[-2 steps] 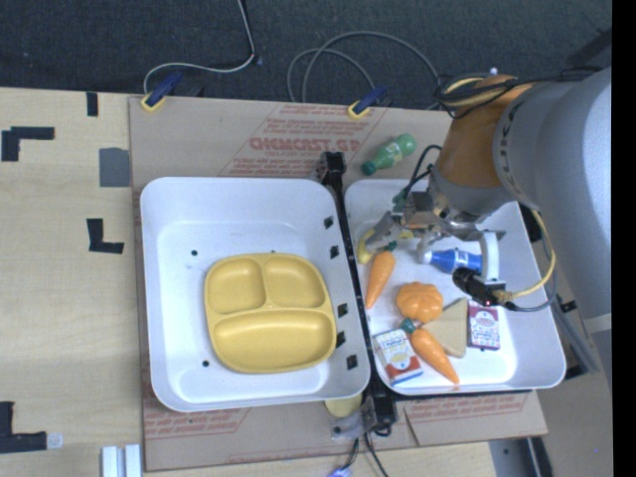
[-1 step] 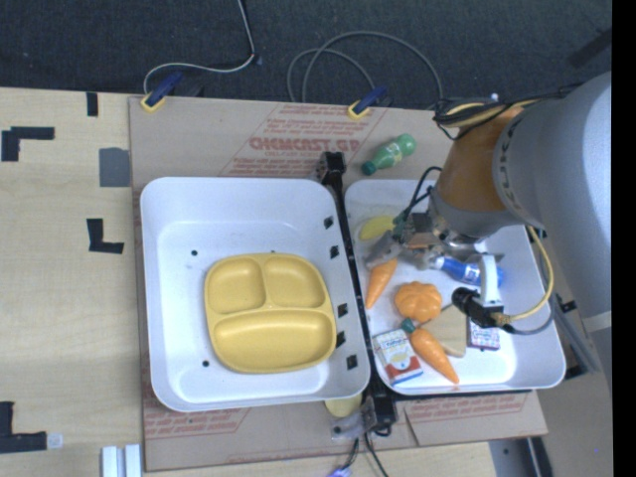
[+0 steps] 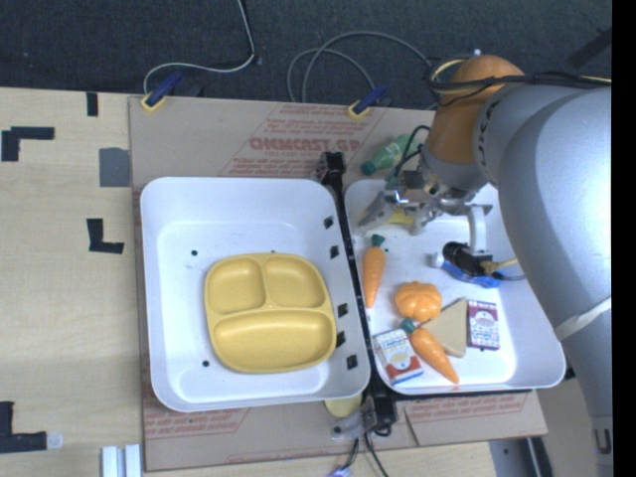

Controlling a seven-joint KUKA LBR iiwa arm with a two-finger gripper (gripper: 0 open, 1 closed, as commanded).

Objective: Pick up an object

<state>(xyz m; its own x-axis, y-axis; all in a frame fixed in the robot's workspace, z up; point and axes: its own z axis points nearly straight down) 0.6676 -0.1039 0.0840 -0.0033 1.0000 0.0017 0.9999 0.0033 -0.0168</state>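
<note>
One fixed camera looks down on me from above the bench at a slant, taking in both white bins [image 3: 159, 266] side by side; my arm [image 3: 556, 197] enters from its right.

The scene is evenly and brightly lit from overhead. The two white bins [image 3: 159, 266] are rendered close to overexposed, with only soft, faint shadows cast inside their walls. A dull sheen is seen on the grey arm [image 3: 556, 197]. Overall sharpness is moderate; fine detail is softened, and small print is left unreadable.
</note>
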